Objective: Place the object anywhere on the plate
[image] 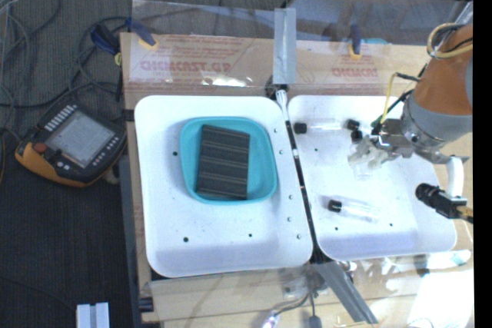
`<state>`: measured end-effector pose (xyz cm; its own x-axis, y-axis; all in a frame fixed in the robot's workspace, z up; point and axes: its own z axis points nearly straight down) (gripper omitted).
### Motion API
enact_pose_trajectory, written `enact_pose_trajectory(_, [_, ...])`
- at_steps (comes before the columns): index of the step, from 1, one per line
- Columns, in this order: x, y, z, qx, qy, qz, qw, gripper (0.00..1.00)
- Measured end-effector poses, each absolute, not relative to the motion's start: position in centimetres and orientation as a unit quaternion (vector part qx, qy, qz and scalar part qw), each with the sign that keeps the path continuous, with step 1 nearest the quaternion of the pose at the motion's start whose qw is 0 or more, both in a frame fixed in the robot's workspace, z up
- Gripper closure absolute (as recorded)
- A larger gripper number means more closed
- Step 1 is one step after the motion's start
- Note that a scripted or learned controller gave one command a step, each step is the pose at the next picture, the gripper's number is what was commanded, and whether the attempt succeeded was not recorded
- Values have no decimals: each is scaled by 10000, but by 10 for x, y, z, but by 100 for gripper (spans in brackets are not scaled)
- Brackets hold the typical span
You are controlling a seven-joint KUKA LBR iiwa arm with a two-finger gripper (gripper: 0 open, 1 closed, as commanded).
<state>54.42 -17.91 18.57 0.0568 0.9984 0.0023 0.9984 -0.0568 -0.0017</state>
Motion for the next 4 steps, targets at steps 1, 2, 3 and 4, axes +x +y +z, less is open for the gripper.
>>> enact_pose_trajectory(1, [544, -179, 186, -7269, -6867, -2, 13, 0])
enact_pose_trajectory(2, [483, -217, 165, -7780, -6283, 10, 18, 0])
enact_pose_trajectory(3, [484, -171, 326, -8231, -5679, 18, -7, 0])
enact_pose_trajectory(4, [484, -215, 402, -8496, -5274, 12, -14, 0])
